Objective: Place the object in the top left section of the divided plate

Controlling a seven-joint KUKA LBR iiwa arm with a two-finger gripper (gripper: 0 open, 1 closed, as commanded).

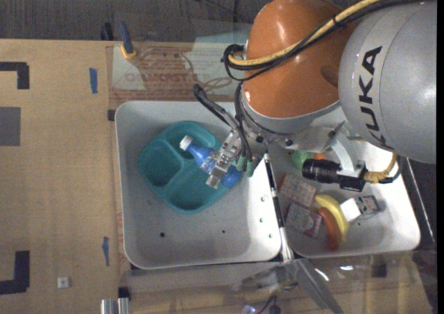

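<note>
A teal divided plate (170,170) lies in the left bin (201,236), towards its upper left. A blue bottle (200,154) with a white cap lies slanted over the plate's right side, cap pointing up-left. My gripper (220,166) reaches down from the big orange and grey arm (298,56) and sits across the bottle's middle. Blue shows on both sides of the metal fingers (226,153), so they are shut on the bottle. The arm hides the bin's upper right corner.
The right bin (399,236) holds a yellow banana (334,211), red snack packets (302,203), a green item (300,160) and a small white box (365,205). A cardboard sheet (55,167) covers the bench on the left. The rim between the bins runs just right of the gripper.
</note>
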